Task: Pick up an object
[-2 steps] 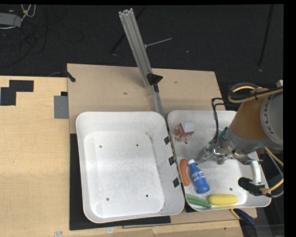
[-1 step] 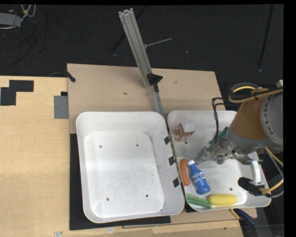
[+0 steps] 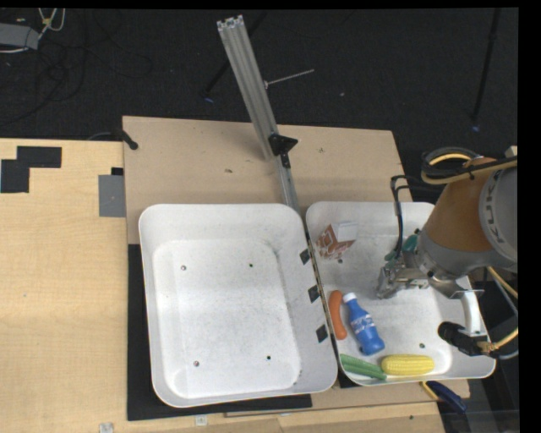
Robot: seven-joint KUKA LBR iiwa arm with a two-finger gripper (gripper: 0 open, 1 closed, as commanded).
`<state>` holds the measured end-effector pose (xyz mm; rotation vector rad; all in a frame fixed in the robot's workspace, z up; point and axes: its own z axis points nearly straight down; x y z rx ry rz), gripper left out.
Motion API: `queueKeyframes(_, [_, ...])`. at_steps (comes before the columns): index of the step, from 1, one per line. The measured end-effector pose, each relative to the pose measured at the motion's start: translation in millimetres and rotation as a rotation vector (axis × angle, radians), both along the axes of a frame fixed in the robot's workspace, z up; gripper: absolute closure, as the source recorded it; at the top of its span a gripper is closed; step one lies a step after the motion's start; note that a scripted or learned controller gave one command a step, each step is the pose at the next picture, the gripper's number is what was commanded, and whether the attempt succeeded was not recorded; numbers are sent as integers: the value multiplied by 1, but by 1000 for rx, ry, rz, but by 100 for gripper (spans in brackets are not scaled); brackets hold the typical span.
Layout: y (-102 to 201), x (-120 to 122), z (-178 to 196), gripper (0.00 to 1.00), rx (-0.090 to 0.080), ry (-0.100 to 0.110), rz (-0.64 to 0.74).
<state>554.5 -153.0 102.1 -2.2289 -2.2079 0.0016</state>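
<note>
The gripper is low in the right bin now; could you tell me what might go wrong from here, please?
1. The gripper sits over bare floor of the right bin, so it may close on nothing.
2. The blue bottle lies against the orange carrot; reaching for one may push the other.

A robotics lab — plywood bench [image 3: 338, 156], aluminium camera mast [image 3: 254, 89], loose cables [image 3: 34, 25] on dark carpet.

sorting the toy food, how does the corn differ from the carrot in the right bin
The corn cob is yellow and thick; the carrot is orange and slimmer. The corn cob lies crosswise along the right bin's near edge; the carrot lies lengthwise against its left wall, beside the blue bottle. Both lie flat.
</note>
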Motion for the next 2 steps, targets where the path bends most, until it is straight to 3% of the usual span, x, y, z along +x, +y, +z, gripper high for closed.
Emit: queueKeyframes(2, [-9,-2,106,100,-3,-5,11])
